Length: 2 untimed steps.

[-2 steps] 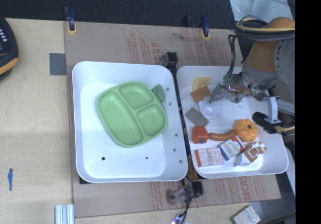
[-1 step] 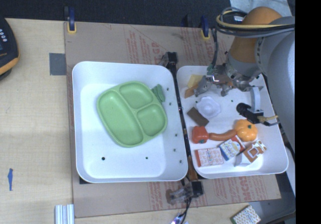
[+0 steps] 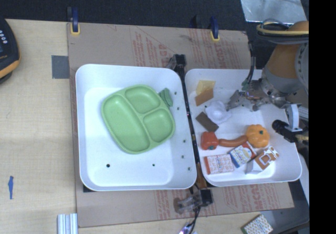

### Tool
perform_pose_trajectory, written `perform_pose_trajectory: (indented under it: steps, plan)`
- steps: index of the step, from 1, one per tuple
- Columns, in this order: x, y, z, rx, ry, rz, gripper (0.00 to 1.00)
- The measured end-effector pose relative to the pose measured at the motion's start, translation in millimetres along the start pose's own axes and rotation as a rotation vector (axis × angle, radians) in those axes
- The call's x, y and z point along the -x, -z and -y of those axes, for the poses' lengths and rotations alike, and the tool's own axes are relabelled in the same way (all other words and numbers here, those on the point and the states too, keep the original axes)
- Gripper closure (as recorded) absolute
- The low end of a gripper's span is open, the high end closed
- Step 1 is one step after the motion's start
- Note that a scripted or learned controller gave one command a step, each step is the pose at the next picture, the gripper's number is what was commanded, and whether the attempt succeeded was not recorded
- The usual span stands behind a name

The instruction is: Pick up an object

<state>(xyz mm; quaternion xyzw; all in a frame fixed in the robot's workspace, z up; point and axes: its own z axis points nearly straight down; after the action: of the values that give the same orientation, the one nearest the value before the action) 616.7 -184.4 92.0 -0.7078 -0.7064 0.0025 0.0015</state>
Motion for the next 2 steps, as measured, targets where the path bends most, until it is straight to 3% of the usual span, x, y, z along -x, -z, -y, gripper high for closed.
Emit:
perform_pose_trajectory:
  steps: [1,2]
  plan:
    - [-80.7,147.5,86.1,0.014,0.011,-0.005,0.0]
    - [20.6,27.9,69.3,-0.005,0.0,0.001,0.0]
